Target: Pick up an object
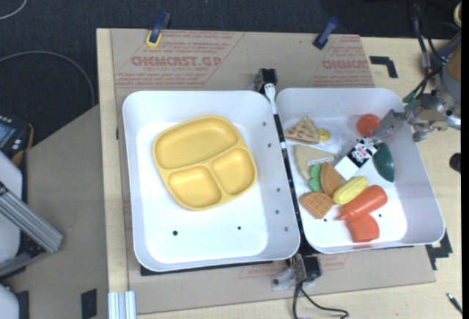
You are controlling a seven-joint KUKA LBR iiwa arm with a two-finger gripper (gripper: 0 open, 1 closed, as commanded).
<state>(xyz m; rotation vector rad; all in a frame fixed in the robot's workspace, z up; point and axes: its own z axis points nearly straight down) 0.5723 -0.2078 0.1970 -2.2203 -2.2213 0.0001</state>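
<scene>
The right bin (432,200) holds a heap of toy food. There is a red tomato (368,122), a sandwich wedge (306,131), a black and white piece (358,153), a dark green piece (384,162), a yellow corn cob (349,189), an orange-red carrot-like piece (363,204) and a waffle (316,204). My gripper (403,131) hangs over the bin's upper right part, just right of the tomato. It is open, its fingers spread, with nothing between them.
The left bin (139,185) carries a yellow divided plate (204,161). A black bar (282,156) runs between the two bins. Clamps (155,30) sit at the board's far edge. Cables trail on the dark floor at the left.
</scene>
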